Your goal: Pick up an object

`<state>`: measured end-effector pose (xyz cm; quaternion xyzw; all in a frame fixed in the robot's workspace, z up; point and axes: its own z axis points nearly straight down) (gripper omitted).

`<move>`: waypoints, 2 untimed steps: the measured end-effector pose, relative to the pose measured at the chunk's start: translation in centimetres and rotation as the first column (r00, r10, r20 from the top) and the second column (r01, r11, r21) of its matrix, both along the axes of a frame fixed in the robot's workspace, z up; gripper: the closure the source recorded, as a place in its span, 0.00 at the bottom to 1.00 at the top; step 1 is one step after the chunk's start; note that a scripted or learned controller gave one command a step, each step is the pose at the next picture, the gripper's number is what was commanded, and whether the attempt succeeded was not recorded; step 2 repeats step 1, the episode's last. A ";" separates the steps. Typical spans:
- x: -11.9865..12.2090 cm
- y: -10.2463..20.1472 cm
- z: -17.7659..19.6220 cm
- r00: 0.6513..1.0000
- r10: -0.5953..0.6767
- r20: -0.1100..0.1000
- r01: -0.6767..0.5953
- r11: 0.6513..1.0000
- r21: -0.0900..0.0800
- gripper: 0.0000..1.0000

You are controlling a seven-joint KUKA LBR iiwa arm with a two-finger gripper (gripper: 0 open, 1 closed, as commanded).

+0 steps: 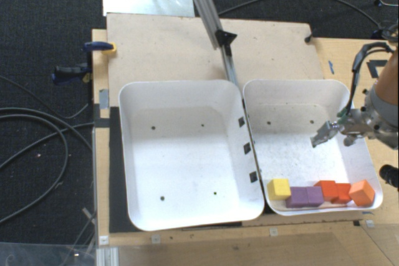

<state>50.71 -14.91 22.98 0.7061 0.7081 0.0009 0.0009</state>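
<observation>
Along the lower rim of the right bin (299,93), at the lower right of the frame, a row of blocks runs left to right: yellow block (279,188), purple block (305,196), red-orange block (333,191), orange block (362,193), touching or nearly so. My gripper (331,132) hangs above and apart from them, nearest the red-orange block, which lies straight down-frame. My wrist enters from the right edge, level, pointing left; whether my fingers are spread I cannot tell.

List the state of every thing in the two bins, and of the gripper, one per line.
gripper: above the right bin's floor, holding nothing visible
yellow block: lying flat, untouched
purple block: lying flat, beside the yellow block
red-orange block: lying against the purple block
orange block: tilted, in the near right corner
right bin: holds all four blocks
</observation>
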 end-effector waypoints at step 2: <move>-2.2 -2.3 2.2 1.000 -0.003 0.002 0.003 1.000 -0.002 0.00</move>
